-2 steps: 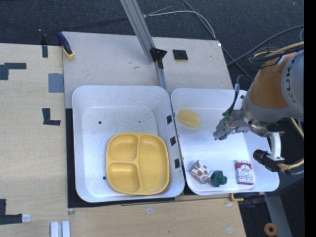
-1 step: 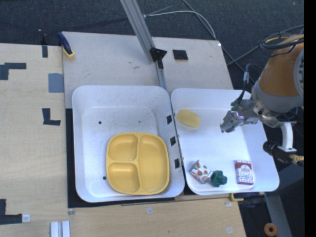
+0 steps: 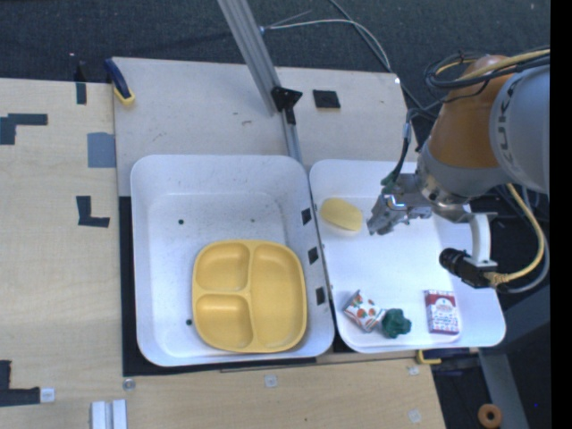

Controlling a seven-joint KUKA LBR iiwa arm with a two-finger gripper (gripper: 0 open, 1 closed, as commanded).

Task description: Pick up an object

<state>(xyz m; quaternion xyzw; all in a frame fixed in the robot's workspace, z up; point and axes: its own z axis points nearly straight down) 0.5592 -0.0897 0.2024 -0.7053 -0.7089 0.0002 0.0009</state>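
2 white bins sit side by side on the bench, and the gripper (image 3: pixel 382 219) hangs over the right bin (image 3: pixel 407 266), near its upper left part; whether it is open or closed cannot be told from this slanted view, and nothing is seen held in it. The nearest thing to it is the pale yellow oval object (image 3: pixel 341 214), which lies just beside the gripper on the camera view's left, close to the wall between the bins. Its long axis runs roughly left to right in the view, tipping slightly down toward the right, so its nearer end points at the gripper. 3 other things lie along the lower edge of the same bin, well apart from the gripper: a small white and red packet (image 3: pixel 361 311), a dark green object (image 3: pixel 395 323) touching or just beside it, and a red and white carton (image 3: pixel 441 313) farther right. The left bin (image 3: pixel 161 239) holds a yellow divided tray (image 3: pixel 249 295). By my judgement the yellow oval is the likely target, and the move turns on a short shift leftward in the view, then a descent.
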